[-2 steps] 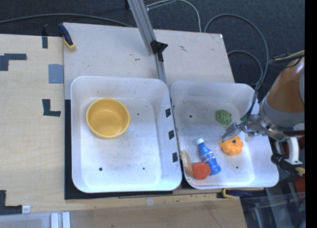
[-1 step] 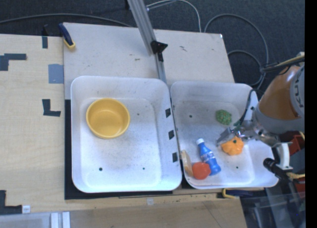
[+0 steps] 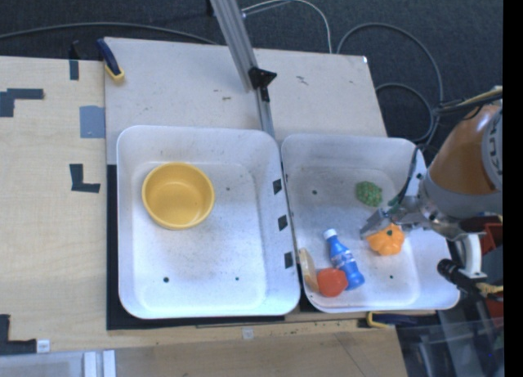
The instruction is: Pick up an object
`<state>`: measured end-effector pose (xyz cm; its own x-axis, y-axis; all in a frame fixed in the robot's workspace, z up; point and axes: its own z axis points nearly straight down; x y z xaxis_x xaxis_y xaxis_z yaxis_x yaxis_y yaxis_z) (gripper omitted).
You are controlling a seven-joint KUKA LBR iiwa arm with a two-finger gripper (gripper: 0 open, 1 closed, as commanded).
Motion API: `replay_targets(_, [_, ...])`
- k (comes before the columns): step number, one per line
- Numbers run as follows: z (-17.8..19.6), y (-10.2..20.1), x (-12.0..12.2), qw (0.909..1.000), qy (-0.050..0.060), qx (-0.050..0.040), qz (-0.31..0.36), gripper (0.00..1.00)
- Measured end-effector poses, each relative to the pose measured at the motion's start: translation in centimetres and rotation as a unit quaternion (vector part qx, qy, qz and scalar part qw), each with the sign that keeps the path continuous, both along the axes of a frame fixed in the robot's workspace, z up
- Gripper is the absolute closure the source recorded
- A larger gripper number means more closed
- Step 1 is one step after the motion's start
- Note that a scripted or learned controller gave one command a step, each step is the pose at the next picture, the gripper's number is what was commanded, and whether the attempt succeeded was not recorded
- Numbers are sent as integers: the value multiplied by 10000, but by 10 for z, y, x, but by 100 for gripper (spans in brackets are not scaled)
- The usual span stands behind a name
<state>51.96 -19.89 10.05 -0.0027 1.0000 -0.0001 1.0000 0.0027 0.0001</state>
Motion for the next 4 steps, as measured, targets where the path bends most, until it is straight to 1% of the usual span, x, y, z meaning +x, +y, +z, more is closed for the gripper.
replay_targets(1, [44,6,2,10000,-11,-4,-4,100])
replay_targets(2, [88,7,-3,10000,-10,-5,-7,100])
replay_targets(3, [131,7,1,10000,-16,-7,-4,100])
replay_targets(4, [129,53,34,10000,1,9,21,100])
